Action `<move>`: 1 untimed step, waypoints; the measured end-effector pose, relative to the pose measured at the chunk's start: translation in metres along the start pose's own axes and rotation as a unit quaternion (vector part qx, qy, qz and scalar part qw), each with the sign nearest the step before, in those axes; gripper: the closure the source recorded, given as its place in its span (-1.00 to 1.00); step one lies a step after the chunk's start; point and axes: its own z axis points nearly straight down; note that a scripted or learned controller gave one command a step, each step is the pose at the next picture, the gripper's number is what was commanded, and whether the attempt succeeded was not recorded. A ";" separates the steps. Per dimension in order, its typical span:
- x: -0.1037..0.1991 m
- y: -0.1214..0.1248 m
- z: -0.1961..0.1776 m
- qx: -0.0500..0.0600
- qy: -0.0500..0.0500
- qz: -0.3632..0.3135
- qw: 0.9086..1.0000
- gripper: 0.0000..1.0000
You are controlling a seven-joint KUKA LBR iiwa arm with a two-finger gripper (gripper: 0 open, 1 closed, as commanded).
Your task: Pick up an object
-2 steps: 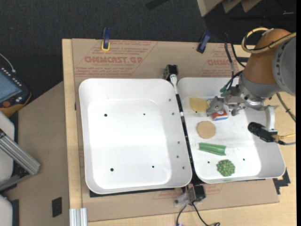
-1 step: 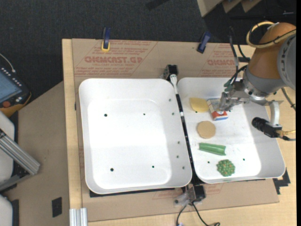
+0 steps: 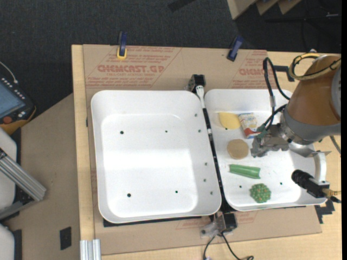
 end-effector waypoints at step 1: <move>-0.002 0.005 -0.009 -0.005 -0.003 0.000 1.000 1.00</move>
